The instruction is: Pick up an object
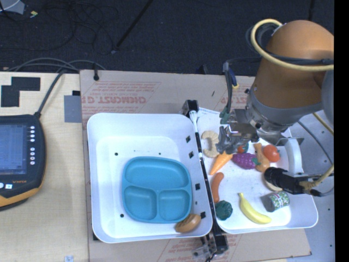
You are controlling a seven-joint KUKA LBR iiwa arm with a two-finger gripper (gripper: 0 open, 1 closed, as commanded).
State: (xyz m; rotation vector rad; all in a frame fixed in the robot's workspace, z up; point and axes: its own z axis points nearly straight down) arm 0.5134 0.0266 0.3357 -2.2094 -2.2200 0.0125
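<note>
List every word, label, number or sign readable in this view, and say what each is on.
Red printing on the cardboard under the bins: appears upside down and mirrored, too blurred to read with certainty.
Can in the right bin: patterned label, too small to read.
Pendant at left: screen and buttons, nothing legible.
Black shapes on the sheet at far left: marks, not text.

Single fixed camera above the bench (54,212), slanted downward, both white bins (103,146) in frame
</note>
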